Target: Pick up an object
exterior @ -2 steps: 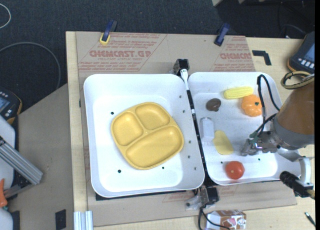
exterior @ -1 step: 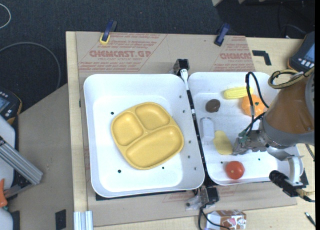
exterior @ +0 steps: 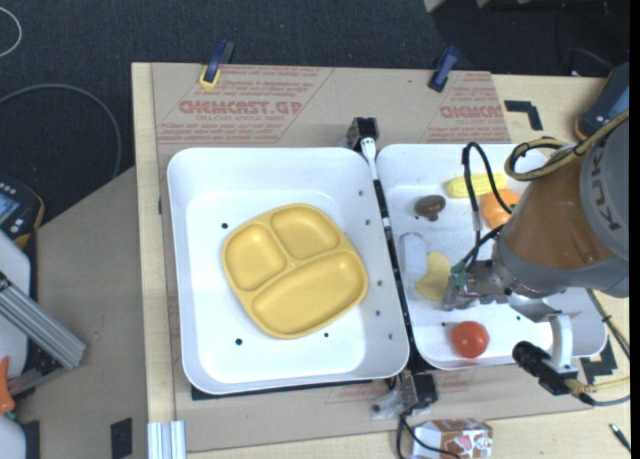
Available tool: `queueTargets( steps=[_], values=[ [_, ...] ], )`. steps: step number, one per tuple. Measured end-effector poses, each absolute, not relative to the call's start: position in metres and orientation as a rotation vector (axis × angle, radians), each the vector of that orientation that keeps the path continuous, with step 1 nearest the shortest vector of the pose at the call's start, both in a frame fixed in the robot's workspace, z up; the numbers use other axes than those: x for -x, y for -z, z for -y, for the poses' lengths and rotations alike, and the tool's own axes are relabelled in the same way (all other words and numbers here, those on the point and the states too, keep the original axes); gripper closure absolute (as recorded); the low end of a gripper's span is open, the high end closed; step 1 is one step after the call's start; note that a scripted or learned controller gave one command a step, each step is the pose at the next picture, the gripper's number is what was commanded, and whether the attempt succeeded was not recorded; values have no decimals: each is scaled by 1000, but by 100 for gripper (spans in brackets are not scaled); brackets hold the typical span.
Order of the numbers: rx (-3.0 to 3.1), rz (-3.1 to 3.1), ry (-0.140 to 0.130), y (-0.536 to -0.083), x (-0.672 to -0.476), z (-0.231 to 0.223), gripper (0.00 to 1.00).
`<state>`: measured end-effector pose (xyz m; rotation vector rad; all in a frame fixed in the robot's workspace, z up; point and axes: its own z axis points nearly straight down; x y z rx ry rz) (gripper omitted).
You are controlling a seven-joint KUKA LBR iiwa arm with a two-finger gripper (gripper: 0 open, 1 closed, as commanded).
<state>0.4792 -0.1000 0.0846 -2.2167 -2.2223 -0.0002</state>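
Your arm point(exterior: 570, 217) comes in from the right and bends down toward the near part of the scene. You see its orange band broad across the wrist, with the grey housing just below it. A black cable loops over the top of the band on the far side. The gripper point(exterior: 462, 290) points left and down, low at the wrist's left end
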Motion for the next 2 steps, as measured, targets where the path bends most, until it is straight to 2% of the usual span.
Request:
queueTargets(
  steps=[2],
  values=[
    [2222,2220,0,-85,-479,92,100]
  ],
)
